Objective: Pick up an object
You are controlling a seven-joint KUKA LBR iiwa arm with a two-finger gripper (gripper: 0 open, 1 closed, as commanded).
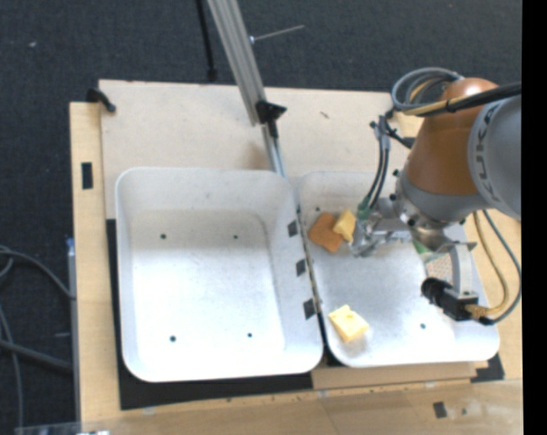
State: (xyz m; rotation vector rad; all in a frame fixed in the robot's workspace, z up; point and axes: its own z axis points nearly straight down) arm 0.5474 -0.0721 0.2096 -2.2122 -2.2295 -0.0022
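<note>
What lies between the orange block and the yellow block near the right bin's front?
Bare white bin floor separates the orange block from the yellow block in the camera view.

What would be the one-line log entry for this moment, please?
arm: over right bin | hand: low, beside orange block and yellow piece | second yellow block: near front, untouched | grasp: unconfirmed

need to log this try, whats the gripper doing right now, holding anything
Gripper: low in the right bin, beside the orange block and a yellow block; cannot be told whether it is open, closed, or holding anything.
</note>
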